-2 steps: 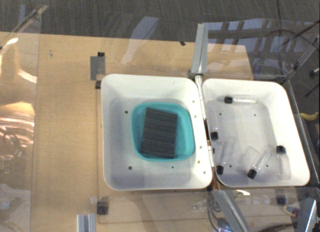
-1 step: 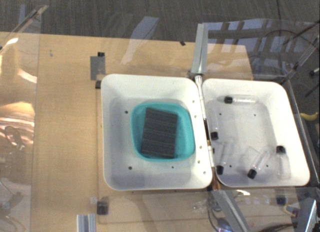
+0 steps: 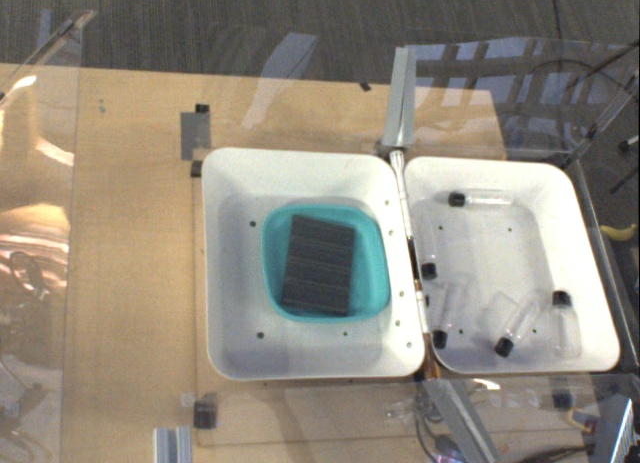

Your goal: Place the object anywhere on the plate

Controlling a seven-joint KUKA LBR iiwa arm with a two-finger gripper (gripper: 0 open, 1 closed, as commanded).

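Look at the left bin (image 3: 230, 341) first: a teal plate (image 3: 372, 281) sits in its middle, and a dark ribbed rectangular block (image 3: 319, 265) lies flat on it, well inside the rim and tilted slightly from the bin's edges. If that block is the object you were asked to place, then by the look of things the task is done, since it rests fully on the plate and nothing is touching it. The right bin (image 3: 590, 281) carries several clear tubes with black caps: one (image 3: 480, 198) lies near the far wall, and others (image 3: 515, 329) are scattered toward the near corner. They are transparent against white, so you may find their exact number hard to settle; I would guess four or five. As for the hand, I cannot tell you whether its fingers stand apart or together, nor that it holds anything. What is left for you, I judge, is to confirm the block sits steady on the plate.
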